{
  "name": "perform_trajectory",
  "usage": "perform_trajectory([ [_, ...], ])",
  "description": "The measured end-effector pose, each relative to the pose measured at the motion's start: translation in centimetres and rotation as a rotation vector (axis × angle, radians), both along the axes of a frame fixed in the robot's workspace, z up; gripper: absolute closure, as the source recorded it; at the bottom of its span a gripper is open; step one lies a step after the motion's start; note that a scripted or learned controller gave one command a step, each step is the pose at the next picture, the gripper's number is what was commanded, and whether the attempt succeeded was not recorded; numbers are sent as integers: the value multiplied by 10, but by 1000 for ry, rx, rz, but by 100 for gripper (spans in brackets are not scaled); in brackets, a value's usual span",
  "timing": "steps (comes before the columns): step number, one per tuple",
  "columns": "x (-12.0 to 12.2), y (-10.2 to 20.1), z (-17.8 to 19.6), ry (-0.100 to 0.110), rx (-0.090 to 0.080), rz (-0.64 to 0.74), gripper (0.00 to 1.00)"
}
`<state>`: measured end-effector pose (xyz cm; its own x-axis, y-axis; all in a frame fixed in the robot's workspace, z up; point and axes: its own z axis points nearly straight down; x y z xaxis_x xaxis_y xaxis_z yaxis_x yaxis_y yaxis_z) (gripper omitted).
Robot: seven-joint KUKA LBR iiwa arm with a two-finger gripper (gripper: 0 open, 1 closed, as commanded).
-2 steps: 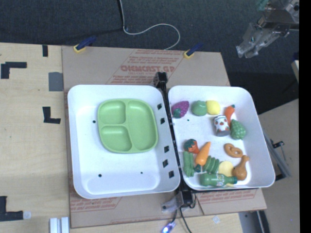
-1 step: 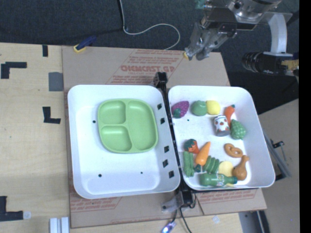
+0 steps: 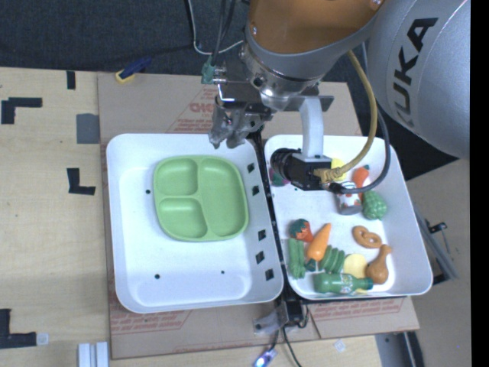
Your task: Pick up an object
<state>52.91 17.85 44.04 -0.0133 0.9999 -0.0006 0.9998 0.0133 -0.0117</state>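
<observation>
Above the left bin's [image 3: 122, 205] far rim, the jaws hang — too dark to tell their spread.

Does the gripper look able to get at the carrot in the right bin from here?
Probably yes: the carrot lies on top with open space above, while the gripper hangs over the left bin's back edge.

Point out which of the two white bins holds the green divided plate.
The left bin, the one the tool hovers over at its far edge, holds the green divided plate. The right bin holds small toy foods instead.
</observation>
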Motion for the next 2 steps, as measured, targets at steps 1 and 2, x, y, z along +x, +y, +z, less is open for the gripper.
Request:
perform_trajectory([
  [1,-48,-64,-12,-6,-1,-16,100],
  [2,-46,-135,-58,-5,-2,-20,100],
])
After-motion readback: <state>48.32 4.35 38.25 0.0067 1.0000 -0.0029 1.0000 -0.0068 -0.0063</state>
